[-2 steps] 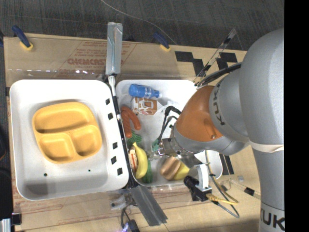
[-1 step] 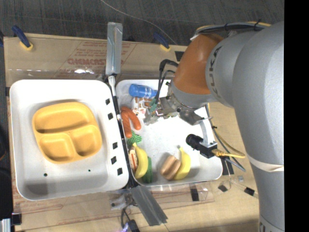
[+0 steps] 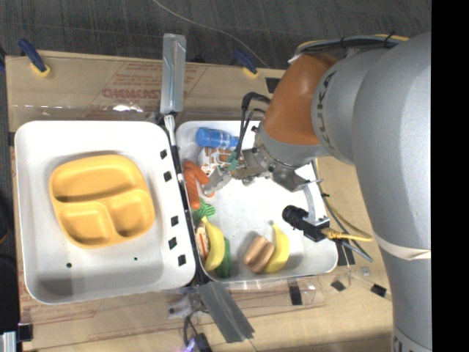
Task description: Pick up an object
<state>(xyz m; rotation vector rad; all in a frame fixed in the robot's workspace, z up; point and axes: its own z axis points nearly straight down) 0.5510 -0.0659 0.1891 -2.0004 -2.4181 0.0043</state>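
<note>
Where the arm (image 3: 366, 116) reaches in from the right, its gripper (image 3: 220, 176) hangs low in the right bin (image 3: 242, 218) — whether it is spread or pinching cannot be told. Right bin holds: blue bottle (image 3: 214, 136), carrot (image 3: 193, 182), two bananas (image 3: 214, 246) (image 3: 279, 248), hot dog bun (image 3: 256, 253) — all lying loose. Left bin (image 3: 29, 218): yellow divided tray (image 3: 101, 199).
</note>
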